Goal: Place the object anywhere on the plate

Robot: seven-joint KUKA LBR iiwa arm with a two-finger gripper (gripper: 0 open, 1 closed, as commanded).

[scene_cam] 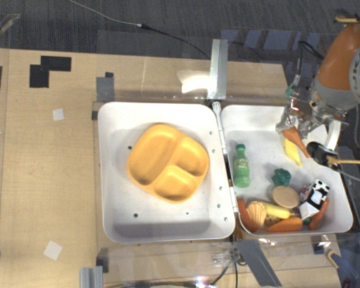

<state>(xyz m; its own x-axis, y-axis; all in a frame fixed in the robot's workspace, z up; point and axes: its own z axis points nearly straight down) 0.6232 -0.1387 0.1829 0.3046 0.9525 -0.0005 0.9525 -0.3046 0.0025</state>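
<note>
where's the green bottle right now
The green bottle lies in the right bin, close to its left wall beside the divider, left of the small dark green toy and across from the yellow plate in the left bin.

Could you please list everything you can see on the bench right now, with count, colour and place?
Bins: two, white, side by side; left bin, right bin.
Plate: one, yellow, with compartments, in the left bin.
Bottle: one, green, left part of the right bin.
Green lump: one, dark green, middle of the right bin.
Toy pile: several pieces, orange, tan, yellow, black-and-white, near edge of the right bin.
Carrot-like piece: one, orange, with a yellow piece beside it, far right of the right bin.
Cable: one, across the dark floor.
Arm: one, grey and orange, at right.
Gripper: one, over the carrot-like piece.
</note>
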